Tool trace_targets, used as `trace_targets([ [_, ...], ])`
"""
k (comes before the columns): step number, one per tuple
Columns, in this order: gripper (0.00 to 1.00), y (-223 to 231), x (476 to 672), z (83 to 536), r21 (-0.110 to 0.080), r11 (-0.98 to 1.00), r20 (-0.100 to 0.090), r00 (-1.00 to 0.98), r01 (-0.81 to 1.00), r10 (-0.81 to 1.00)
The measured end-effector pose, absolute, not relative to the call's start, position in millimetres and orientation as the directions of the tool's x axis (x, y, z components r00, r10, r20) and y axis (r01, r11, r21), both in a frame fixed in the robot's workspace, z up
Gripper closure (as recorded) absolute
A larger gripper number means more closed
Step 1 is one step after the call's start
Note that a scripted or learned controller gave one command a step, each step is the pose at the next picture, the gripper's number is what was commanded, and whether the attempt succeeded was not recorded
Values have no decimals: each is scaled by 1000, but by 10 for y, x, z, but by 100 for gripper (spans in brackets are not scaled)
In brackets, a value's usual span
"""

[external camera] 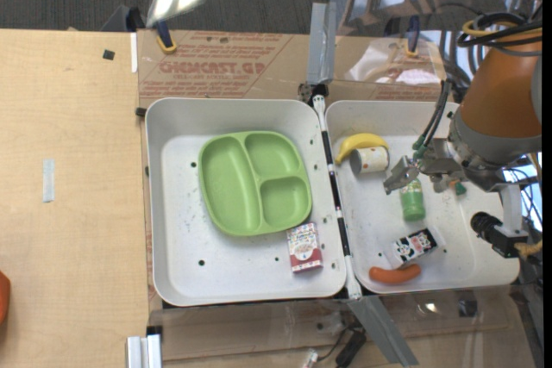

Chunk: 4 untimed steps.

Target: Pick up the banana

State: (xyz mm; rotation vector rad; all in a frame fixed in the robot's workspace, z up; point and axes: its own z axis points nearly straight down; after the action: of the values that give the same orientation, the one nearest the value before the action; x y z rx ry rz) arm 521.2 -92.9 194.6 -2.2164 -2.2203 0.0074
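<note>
Banana (360, 145) lies at ten o'clock of the hand (412, 177) — whose state I cannot tell; approach clear of the cup (373, 159) touching it.

Yellow banana (360, 145), curved, rear-left of right bin.

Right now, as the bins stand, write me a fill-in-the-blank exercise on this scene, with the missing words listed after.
1. The banana lies in the ____ bin, seen from the camera.
2. The divided plate in the other bin is coloured ____.
3. The small cup lying on its side is touching the ____.
4. The sausage lies near the ____ edge of its bin in the picture.

Missing words: right; green; banana; bottom
</note>
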Motion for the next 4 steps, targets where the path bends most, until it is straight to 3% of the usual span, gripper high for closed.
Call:
trace_targets([
  [1,0,-998,5230,1043,-6,-302,-2,302,953,953],
  [2,0,-1171,5951,873,-6,-523,-5,523,852,852],
  [3,0,-1079,6463,867,-53,-602,-31,602,796,798],
  [4,0,-1006,6302,854,-18,-733,-15,733,680,680],
])
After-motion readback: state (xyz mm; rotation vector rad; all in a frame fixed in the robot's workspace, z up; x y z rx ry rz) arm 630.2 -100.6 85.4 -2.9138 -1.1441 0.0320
